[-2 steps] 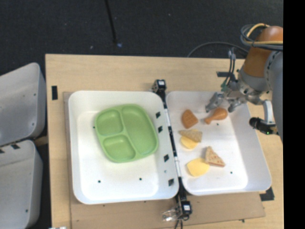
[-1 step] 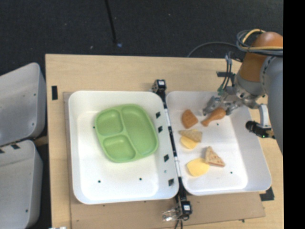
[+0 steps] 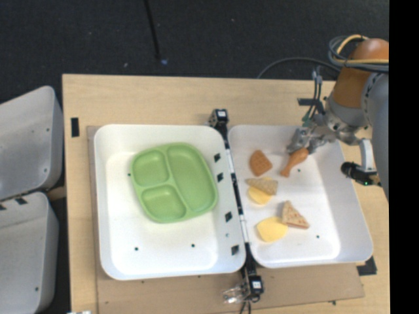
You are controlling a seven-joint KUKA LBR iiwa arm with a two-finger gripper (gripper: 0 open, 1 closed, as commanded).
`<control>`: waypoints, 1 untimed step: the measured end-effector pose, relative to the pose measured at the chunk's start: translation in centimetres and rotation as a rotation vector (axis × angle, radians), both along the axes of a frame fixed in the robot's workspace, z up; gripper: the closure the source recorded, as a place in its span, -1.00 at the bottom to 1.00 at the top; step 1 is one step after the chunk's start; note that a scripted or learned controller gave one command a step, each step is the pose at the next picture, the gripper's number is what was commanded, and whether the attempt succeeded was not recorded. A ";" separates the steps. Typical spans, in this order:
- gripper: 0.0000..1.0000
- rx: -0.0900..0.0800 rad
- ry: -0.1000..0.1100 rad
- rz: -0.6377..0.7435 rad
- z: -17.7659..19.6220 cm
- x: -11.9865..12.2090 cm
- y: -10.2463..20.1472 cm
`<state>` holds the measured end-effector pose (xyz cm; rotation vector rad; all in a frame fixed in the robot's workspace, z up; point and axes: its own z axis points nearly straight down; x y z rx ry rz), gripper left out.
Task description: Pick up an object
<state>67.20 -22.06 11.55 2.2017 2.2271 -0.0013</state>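
My gripper hangs over the back of the right bin, reaching in from the right. Its fingers are shut on the upper end of an orange carrot-shaped piece, which slants down to the left from them. A brown, toast-like piece lies left of the carrot. Below that lie a tan wedge on a yellow piece, a triangular sandwich wedge and a yellow cheese-like piece.
A green divided plate lies in the left bin. A black-clipped divider joins the two bins. Cables loop behind the arm at the back right. Grey chairs stand left of the bench.
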 end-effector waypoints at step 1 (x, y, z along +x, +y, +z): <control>1.00 0.005 -0.002 -0.002 6.6 0.2 -0.1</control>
